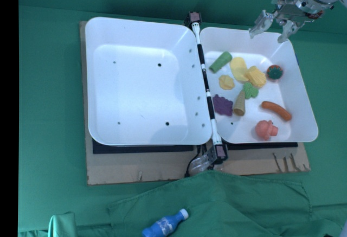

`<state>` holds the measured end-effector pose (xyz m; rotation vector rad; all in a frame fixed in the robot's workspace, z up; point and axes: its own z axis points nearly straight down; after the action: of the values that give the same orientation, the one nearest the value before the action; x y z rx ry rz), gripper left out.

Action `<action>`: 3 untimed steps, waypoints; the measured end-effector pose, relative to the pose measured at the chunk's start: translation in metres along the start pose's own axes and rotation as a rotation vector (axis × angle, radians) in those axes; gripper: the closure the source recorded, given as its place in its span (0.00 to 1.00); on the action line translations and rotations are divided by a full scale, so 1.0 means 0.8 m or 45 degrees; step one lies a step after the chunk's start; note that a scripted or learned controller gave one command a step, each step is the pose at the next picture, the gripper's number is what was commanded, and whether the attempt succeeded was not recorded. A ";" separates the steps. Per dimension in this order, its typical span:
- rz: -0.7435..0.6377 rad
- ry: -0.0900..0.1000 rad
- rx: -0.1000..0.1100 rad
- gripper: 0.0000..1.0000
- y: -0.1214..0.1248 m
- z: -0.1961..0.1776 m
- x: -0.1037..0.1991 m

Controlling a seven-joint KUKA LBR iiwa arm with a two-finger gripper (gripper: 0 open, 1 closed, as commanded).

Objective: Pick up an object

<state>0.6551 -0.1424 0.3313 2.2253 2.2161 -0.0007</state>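
Lying below end effector (274,26): toys (248,90).

Light was bright and even, falling from above with no hard-edged shadows. The left bin (143,81) showed a soft grey shade along its inner walls, deepest toward seven o'clock, and a faint sheen on its floor. The right bin (301,106) looked nearly blown out at its rim toward five o'clock. The gripper (275,26) at one o'clock was slightly soft, its metal catching small glints. The green cloth (227,203) at six o'clock carried gentle fold shadows. Focus was moderate overall; fine detail was grainy.
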 end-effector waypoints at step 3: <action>-0.005 0.003 0.002 0.00 0.034 0.184 -0.016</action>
<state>0.6826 -0.1557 0.1838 2.2229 2.2221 0.0001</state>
